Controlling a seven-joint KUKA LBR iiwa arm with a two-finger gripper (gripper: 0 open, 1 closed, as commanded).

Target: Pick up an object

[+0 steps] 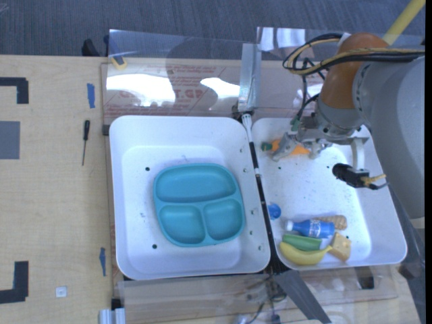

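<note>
My gripper (294,144) is low over the far left part of the right bin (378,208). A small orange piece with a green end (300,151), like a toy carrot, lies on the bin floor right under the gripper and is partly covered by it. At the near edge of the same bin lies a cluster: a blue and white bottle (312,228), a green item (304,241), a yellow banana (300,254) and a tan wedge (341,247). A small blue ball (273,212) sits near the bin's left wall.
The left bin (128,181) holds a teal three-compartment tray (199,204). A black part with a cable (351,174) hangs off the wrist over the right bin. A clear panel (175,79) stands behind the bins.
</note>
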